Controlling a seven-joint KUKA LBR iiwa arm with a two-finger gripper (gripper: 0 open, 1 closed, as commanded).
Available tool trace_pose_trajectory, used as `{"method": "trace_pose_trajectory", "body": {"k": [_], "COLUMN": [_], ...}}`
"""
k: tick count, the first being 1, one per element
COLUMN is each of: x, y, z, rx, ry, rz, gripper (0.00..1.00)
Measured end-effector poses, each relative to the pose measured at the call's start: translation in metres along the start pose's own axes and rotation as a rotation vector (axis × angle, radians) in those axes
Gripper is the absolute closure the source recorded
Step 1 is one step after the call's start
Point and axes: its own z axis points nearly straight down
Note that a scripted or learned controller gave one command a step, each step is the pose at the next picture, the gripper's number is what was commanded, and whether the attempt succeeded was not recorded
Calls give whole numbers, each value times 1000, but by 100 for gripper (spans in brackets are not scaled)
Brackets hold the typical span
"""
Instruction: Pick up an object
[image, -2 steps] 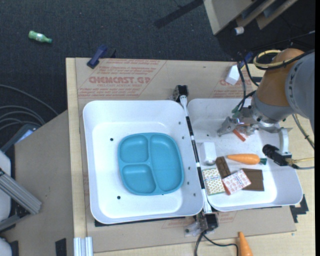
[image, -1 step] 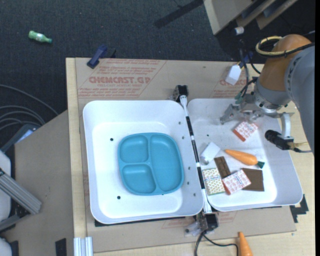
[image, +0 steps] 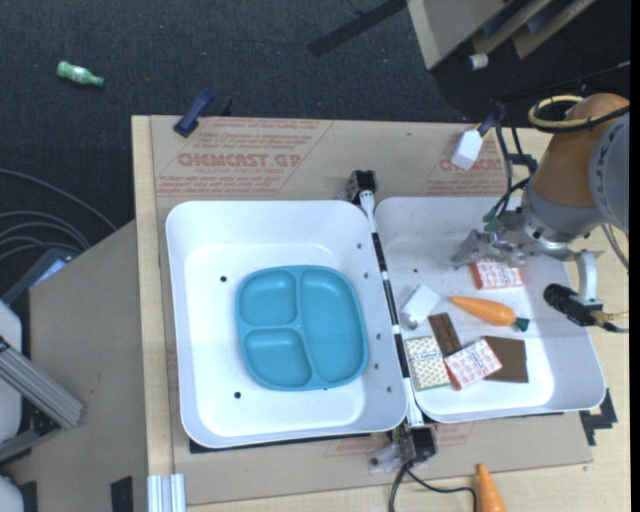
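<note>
— Jaws: spread or pinching?
— Can't tell; the gripper (image: 497, 245) hangs low over the right bin's (image: 570, 395) far edge, just above a red-and-white packet (image: 497, 275).
— Other things there?
— A carrot (image: 485, 310) beside the packet, then brown bars (image: 443, 333), a white block (image: 420, 302) and two more packets toward the near edge.
— Left bin (image: 190, 250)?
— A blue tray (image: 300, 327) at its middle.

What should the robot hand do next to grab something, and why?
Probably lower a little onto the red-and-white packet. The hand is at the packet's upper edge in the right bin, with nothing visibly held, and the packet is closer than the carrot below it.
</note>
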Motion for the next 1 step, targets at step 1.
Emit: {"method": "trace_pose_trajectory", "body": {"k": [1], "x": [-1], "y": [1], "z": [-12], "rx": [-4], "ry": [-2], "rz": [0], "gripper": [100]}}
